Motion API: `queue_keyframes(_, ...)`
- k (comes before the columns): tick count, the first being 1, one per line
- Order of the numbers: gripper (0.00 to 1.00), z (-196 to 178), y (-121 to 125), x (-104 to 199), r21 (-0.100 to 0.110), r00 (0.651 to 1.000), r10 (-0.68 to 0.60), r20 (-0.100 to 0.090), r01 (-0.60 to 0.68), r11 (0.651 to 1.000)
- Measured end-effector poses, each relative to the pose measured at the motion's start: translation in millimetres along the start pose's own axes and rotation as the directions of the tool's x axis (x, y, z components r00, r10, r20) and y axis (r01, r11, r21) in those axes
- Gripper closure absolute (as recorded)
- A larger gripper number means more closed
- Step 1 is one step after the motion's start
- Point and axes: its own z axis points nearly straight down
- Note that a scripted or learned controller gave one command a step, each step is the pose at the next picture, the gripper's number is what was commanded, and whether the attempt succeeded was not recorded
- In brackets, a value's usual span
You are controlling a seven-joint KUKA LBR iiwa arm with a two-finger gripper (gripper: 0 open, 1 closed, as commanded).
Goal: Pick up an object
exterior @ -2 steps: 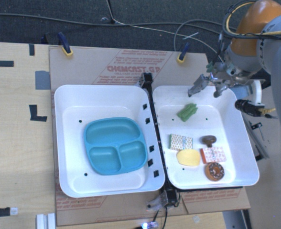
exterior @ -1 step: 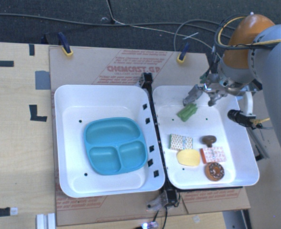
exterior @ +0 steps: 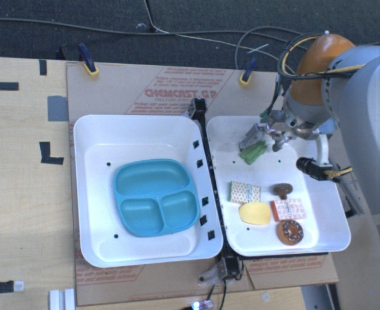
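Note:
My gripper [exterior: 265, 139] hangs low over the far part of the right bin [exterior: 319, 241], under the arm's orange band. A green object [exterior: 253, 152] sits right at its lower left tip, touching or nearly touching it; whether it is gripped is unclear. Nearer the front of that bin lie a green-and-white checkered packet [exterior: 244, 192], a yellow block [exterior: 255, 213], a small brown piece [exterior: 282, 189], a red-and-white packet [exterior: 288, 208] and a chocolate donut [exterior: 290, 232].
The left bin [exterior: 90, 134] holds a blue divided plate [exterior: 156, 196]. Black clips line the wall shared by the bins [exterior: 204, 166]. Cables loop behind the bench, and two clamps [exterior: 86, 60] pin the cardboard's far edge.

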Motion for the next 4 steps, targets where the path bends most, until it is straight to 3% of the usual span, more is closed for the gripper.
queue_keyframes(1, 0.0, 29.9, 0.2, 0.7, -0.001, 1.0, 0.0, 0.001, 0.0, 1.0)
queue_keyframes(2, 1.0, 17.4, 1.3, 0.9, -0.005, 1.0, -0.002, 0.002, 0.002, 1.0)
queue_keyframes(4, 1.0, -71.2, 5.2, 9.0, -0.003, 1.0, 0.001, -0.002, -0.001, 1.0)
